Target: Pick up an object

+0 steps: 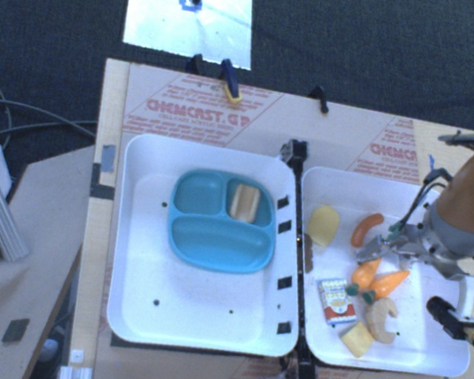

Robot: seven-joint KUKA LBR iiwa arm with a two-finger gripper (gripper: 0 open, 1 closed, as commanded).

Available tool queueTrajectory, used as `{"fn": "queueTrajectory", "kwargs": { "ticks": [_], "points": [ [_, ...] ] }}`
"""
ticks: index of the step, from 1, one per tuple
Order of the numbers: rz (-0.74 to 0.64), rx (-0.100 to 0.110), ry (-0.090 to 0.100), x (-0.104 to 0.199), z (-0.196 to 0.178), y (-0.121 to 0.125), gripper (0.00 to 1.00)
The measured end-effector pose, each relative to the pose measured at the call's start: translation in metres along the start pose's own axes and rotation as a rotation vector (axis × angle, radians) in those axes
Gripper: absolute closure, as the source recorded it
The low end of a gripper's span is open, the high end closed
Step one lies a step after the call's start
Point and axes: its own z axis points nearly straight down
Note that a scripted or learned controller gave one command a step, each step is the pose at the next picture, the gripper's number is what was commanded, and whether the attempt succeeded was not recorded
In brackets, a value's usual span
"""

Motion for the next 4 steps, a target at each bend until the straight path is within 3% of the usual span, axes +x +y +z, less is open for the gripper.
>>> {"fn": "queueTrajectory", "kwargs": {
  "ticks": [1, 3, 4],
  "points": [
    [-0.001, -0.004, 0.0, 0.0, -0.011, 0.001, 1.0],
    [-0.003, -0.006, -0.001, 0.005, -0.124, -0.001, 1.0],
    [-0.003, -0.003, 0.0, 0.005, -0.141, 0.0, 1.0]
  ]
}}
